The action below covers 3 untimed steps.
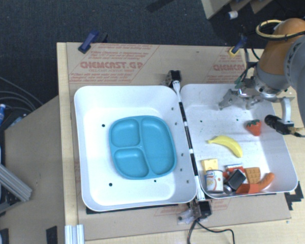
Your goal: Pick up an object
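My gripper [239, 101] hangs over the far part of the right bin [203, 100], its fingers spread open with nothing between them. A red strawberry [253, 128] lies just below and to the right of it. Nearer the middle of the bin lies a yellow banana [227, 145]. At the bin's near edge sits a cluster: a yellow block [210, 165], a small can [214, 181], a black object [236, 180], a waffle-like tan piece [252, 174] and an orange sausage-shaped piece [260, 183].
The left bin [91, 136] holds a blue divided plate [142, 146]. A black-hinged divider [185, 131] runs between the two bins. The grey arm with its orange band [279, 44] comes in from the upper right.
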Available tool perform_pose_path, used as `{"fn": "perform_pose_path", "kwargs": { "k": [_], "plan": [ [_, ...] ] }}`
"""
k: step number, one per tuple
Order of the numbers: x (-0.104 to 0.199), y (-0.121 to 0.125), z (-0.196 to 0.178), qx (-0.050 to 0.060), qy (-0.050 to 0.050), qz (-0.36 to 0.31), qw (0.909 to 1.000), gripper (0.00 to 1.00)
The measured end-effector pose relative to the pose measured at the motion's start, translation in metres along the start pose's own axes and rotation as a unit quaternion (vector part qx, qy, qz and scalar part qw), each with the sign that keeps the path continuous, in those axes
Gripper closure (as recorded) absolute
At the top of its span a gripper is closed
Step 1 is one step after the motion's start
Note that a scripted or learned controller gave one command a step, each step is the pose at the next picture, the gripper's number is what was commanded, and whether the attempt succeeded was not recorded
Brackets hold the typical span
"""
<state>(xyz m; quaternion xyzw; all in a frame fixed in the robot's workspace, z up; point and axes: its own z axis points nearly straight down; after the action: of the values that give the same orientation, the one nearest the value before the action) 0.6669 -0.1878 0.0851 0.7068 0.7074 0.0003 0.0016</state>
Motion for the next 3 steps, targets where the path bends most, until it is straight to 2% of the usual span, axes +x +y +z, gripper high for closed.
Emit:
{"fn": "perform_pose_path", "kwargs": {
  "k": [3],
  "plan": [
    [-0.0151, 0.0001, -0.0001, 0.000, 0.001, 0.000, 1.0000, 0.00]
  ]
}}
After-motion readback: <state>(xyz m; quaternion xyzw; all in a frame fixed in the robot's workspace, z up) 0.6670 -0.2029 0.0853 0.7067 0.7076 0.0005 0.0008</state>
